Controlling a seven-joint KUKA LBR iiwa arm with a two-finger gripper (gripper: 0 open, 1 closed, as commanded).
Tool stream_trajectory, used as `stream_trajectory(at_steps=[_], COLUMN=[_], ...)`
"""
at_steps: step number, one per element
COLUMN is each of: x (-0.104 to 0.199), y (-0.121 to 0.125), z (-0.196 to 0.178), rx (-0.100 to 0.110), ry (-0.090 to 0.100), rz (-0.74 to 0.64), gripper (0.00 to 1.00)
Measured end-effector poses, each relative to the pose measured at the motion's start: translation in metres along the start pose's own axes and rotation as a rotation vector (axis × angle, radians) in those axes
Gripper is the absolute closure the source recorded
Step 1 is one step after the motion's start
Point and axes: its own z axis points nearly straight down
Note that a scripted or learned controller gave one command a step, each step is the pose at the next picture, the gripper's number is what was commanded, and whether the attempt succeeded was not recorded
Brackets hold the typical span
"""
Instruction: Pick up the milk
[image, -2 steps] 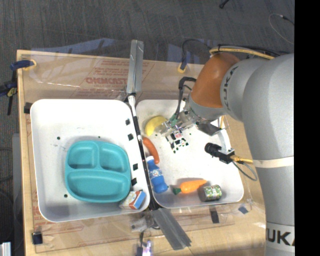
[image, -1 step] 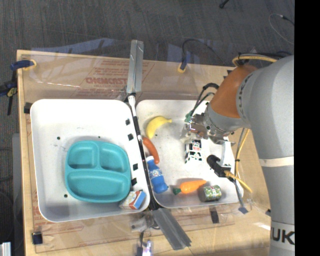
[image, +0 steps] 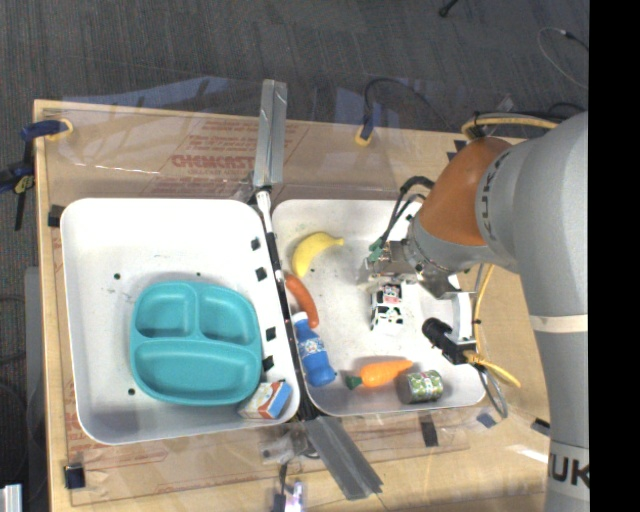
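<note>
The grey arm reaches over the right bin. Its tool hangs just above what we take, in this coarse view, to be the milk, a small black-and-white carton at mid-bin. We cannot tell whether the tool is released or clenched. We judge the carton light and crushable, best gripped across its flat sides. Red "CHEMCAST" print lines the tabletop sheet.

Right bin: open floor mid-left, between banana and carrot. Hot dog, blue bottle line left wall; can near front. Left bin: teal tray fills centre, margins free
</note>
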Motion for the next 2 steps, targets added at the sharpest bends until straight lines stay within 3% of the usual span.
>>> stream_trajectory(at_steps=[1,2], x=[-0.005,-0.01], y=[-0.018,-0.039], z=[0.016,0.016], rx=[0.037,0.037], ry=[0.013,0.018], rz=[-0.252,-0.475], gripper=[0.0,0.0])
